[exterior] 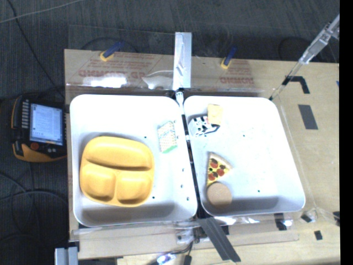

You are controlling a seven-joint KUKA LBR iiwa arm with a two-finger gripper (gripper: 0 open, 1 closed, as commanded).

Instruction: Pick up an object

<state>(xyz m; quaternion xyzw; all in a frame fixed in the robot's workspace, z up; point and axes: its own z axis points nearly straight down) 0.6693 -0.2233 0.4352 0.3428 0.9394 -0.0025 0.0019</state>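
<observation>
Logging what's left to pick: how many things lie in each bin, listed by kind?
Left bin:
Yellow divided plate: 1
Small green-and-white card: 1
Right bin:
Pizza slice toy: 1
Round brown disc: 1
Pale yellow block: 1
Black-and-white item: 1
Total: 6

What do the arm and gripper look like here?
Cannot tell from this frame. Top right, beyond the right bin, slants a slim pale rod with a dark lower tip; whether it belongs to the arm is unclear.
</observation>
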